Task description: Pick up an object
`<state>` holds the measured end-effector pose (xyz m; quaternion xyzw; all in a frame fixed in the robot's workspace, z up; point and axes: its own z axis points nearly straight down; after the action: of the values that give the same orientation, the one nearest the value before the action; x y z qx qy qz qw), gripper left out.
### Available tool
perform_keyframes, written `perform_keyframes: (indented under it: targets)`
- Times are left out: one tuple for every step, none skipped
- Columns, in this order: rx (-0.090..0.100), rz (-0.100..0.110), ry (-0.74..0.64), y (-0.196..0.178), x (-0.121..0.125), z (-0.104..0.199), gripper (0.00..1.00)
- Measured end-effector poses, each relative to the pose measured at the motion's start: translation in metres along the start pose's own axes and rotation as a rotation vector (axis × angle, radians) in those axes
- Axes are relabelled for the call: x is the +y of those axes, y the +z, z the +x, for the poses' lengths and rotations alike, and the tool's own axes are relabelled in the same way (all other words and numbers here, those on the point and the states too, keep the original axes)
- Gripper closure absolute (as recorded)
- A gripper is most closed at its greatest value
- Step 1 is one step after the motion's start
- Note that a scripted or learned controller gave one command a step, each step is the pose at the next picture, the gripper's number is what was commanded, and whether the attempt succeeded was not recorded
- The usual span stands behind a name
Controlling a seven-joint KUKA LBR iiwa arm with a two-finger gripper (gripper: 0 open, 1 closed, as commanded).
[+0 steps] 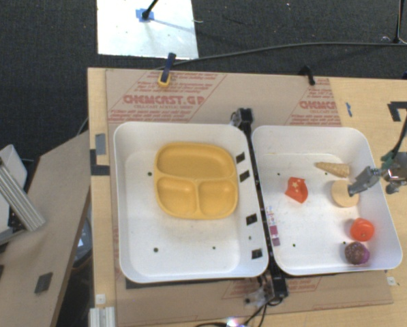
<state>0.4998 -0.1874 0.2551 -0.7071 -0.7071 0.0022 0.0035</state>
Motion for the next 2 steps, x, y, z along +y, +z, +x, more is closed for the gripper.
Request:
perform_keyframes:
  targets:
    - [-0.003, -0.01, -0.003, -0.005, 0.002, 0.0, 0.0]
    - [-0.001, -0.005, -0.001, 0.057, -0.001, 0.002, 0.0]
